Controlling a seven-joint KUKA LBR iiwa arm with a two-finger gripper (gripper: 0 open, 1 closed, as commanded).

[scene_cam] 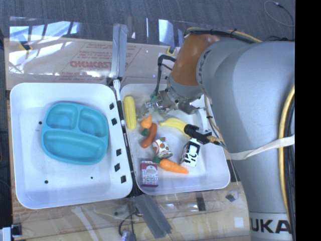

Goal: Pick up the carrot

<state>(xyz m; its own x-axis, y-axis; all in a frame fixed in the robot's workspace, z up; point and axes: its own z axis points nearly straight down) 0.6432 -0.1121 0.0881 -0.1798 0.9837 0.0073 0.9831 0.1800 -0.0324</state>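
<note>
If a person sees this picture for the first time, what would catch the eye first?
Probably the big grey arm with its orange band, reaching in from the right over the right bin. Next, the blue divided plate lying alone in the left bin. Then the toy foods in the right bin, with the carrot near its front.

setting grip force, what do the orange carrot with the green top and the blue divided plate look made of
Orange carrot with the green top: probably moulded toy plastic or rubber; its colour is flat and even, with a smooth skin. Blue divided plate: likely hard plastic with a semi-matte finish, one uniform colour with soft rounded compartment ridges.
</note>
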